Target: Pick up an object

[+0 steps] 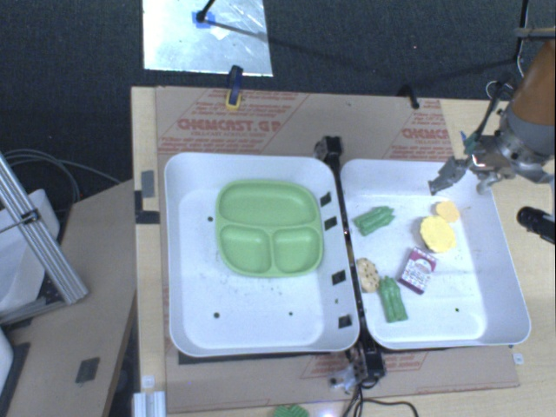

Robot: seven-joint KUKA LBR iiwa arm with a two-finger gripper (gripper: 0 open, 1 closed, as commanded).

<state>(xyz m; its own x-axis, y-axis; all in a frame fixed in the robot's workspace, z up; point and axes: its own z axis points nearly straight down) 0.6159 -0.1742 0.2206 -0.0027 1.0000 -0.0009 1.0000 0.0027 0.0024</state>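
The right bin (499,259) holds several small objects: a green piece (373,220), a large yellow piece (437,234) with a smaller yellow one (447,209) just behind it, a red and purple box (417,271), a second green piece (393,301) and a tan speckled piece (368,274). My gripper (460,176) hangs over the far right part of this bin, just behind the small yellow piece. I see nothing held in it.
The left bin (187,268) holds a green divided plate (268,228). A black divider with clips (340,233) runs between the two bins. A silver sheet (207,24) lies on the dark floor behind the bench. A metal frame (35,241) stands at the left.
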